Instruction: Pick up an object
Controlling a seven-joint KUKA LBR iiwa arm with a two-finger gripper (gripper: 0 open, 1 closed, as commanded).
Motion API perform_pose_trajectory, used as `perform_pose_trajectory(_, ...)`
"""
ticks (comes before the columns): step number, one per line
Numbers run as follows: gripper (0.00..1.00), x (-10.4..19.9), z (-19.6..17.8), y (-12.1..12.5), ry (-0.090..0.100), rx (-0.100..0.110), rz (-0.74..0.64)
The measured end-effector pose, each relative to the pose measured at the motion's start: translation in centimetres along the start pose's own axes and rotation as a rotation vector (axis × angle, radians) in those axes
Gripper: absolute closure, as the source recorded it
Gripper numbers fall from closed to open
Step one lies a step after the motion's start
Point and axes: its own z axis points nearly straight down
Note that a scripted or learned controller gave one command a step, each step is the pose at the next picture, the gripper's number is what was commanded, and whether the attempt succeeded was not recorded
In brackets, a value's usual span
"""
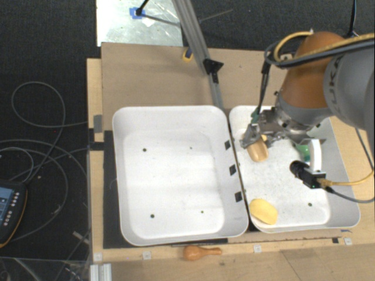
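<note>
hand (255, 138) over right bin (343, 215) | tan object (257, 151) just below it | grip state: cannot tell

You see a wooden pear-shaped piece (201, 252) on the bench edge (158, 75) and cables (35, 133) on the floor.

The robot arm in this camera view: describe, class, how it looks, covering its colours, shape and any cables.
The arm is thick, rounded and grey, with a glossy orange band above the wrist. A yellow cable and thin black cables loop over the band. Below it sits the dark metal gripper. Another yellow cable trails by the arm's lower side.
</note>
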Motion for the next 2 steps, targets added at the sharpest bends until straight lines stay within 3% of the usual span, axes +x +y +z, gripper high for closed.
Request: perform_pose_trajectory(2, 1.00, 9.3, -2.1, -4.3, 0.000, -0.004, -0.002)
